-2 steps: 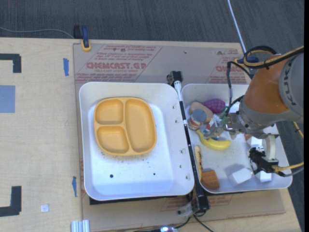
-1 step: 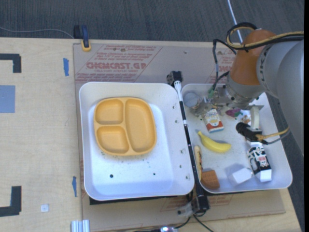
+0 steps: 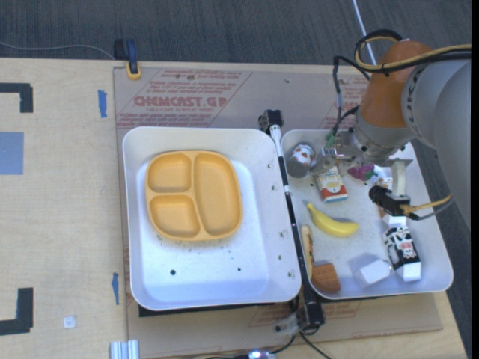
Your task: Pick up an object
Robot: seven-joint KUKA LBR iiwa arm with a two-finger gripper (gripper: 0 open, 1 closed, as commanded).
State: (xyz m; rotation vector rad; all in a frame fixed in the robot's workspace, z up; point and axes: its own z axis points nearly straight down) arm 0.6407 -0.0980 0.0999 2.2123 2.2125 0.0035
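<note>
The hand (image 3: 334, 158) sits low over the right bin's (image 3: 438, 275) far end, right by the small carton (image 3: 332, 185), probably lining up; can't tell its grip.

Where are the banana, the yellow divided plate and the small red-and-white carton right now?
banana (image 3: 334, 223): camera view, middle of its curved body.
yellow divided plate (image 3: 217, 193): camera view, floor of its large compartment.
small red-and-white carton (image 3: 331, 185): camera view, its upper face.
</note>
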